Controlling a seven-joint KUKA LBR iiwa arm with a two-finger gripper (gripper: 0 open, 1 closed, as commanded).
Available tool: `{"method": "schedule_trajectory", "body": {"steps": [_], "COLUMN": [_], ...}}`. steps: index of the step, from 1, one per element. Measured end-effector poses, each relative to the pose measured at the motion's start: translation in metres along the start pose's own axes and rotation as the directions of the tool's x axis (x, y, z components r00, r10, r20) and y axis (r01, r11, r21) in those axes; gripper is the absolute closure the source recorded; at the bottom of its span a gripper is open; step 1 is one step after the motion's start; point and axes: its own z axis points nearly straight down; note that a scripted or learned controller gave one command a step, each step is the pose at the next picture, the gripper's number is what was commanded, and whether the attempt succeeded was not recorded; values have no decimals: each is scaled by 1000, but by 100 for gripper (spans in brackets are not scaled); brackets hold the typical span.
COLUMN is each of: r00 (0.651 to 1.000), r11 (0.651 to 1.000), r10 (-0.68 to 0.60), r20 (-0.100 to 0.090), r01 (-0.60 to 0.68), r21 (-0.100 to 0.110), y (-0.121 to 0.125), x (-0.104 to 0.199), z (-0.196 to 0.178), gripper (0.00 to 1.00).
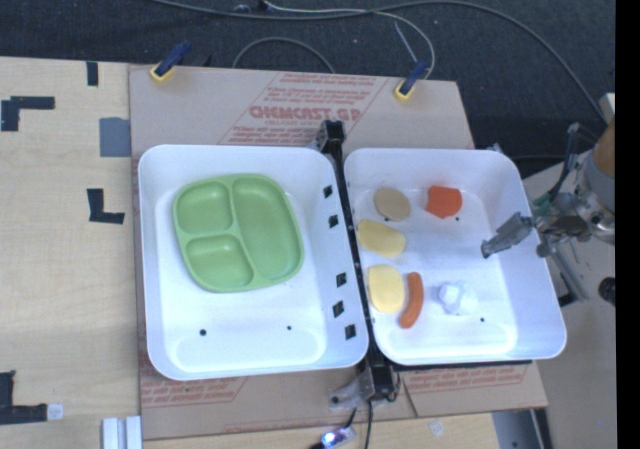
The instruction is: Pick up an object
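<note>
At the right bin's right edge the gripper hangs, grip state unclear, approaching; next it must descend onto one item, likely the white lump.

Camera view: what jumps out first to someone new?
The green divided plate in the left bin draws the eye first, lying alone there. The right bin holds a cluster of small things: an orange-red piece near the far wall, two yellow pieces along the divider, and a sausage-like item. The gripper reaches in over the right bin's right rim.
</note>
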Motion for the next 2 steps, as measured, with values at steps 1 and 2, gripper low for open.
{"method": "schedule_trajectory", "body": {"steps": [1, 2], "r00": [1000, 1000], "r11": [1000, 1000], "r10": [-4, -4], "r20": [3, 3], "r01": [4, 4], "r21": [-12, -8], "y": [3, 5], "x": [0, 3], "z": [-6, 57], "gripper": [0, 0]}}
